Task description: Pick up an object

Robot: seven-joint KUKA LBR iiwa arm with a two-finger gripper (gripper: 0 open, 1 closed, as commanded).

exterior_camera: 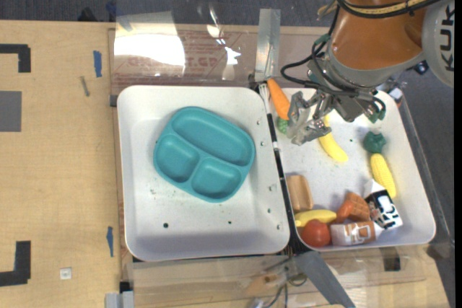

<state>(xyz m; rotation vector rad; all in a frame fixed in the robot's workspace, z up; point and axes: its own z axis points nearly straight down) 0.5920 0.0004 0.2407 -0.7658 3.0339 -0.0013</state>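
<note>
The hand (309, 125) hangs low over the far end of the right bin (413, 155); whether it is open or closed cannot be told. No object shows between its parts. A carrot (277, 98) lies just beside it toward the bin divider, a banana (331, 144) just beside it on the near side. Both look light, stiff and smooth; grip across the middle. Further off lie corn (382, 173) and a tomato (315, 233). The left bin (137, 213) carries a teal plate (205, 154). The tabletop (50, 155) is bare wood.
</note>
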